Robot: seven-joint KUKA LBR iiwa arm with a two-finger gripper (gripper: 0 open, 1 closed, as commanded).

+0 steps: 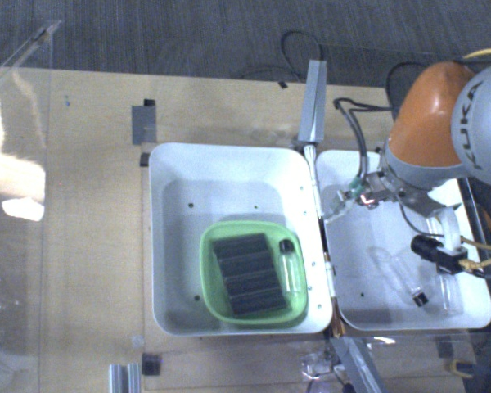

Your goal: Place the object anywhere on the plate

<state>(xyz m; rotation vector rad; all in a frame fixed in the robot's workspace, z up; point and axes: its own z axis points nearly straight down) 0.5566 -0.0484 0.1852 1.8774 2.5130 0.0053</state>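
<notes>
Wooden worktop (74,244) fills your view, with dark carpet beyond its far edge. Nearest you, the left bin (172,219) holds a green plate (209,256) toward its near side; on that plate lies a dark ribbed block (247,273), and a clear bottle with a black cap (290,265) lies along the plate's right edge, just beside the block. In the right bin (352,301) you can make out faint clear items near its right side, one with a small black cap (420,299). Farther back, the arm (442,121) reaches in from the right over the right bin's far half, orange band up, wrist angled down and left. Its tool (356,193) sits near the bin's far left corner; you cannot tell how its jaws stand
</notes>
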